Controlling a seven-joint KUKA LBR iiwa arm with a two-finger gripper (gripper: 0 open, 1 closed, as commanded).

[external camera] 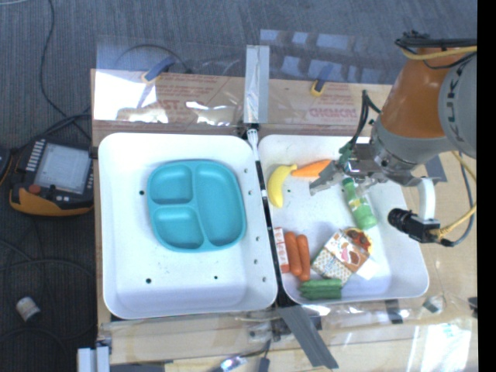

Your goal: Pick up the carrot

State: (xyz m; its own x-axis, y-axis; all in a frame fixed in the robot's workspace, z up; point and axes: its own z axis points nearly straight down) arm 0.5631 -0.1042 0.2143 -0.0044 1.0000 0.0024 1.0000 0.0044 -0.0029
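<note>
Orange target: the carrot [312, 168] lies near the back of the right bin [403, 281], tip pointing at the banana [277, 184] just beside it.
Hand: the hand [335, 174] sits low at the carrot's thick end; whether its fingers are spread or closed I cannot tell, and no carrot shows between them.
Arm: grey with an orange band, reaching in from the right over the bin's back corner.
Neighbours: a green bottle [358, 205] lies just under the wrist; further forward are two sausages [294, 254], a snack packet [344, 255] and a green pepper [322, 288].
Left bin: the left bin [124, 285] carries a blue divided plate [195, 204], well apart from the work.
Counter: both bins rest side by side on the counter [124, 103].
Risk, grip: the hand meets the carrot at its end rather than its middle, so I judge the carrot may pivot or slip out on closing.
Risk, crowding: the banana and bottle are close enough that a finger could nudge either, or pinch the wrong thing.
Risk, wall: the carrot may slide towards the back wall.
</note>
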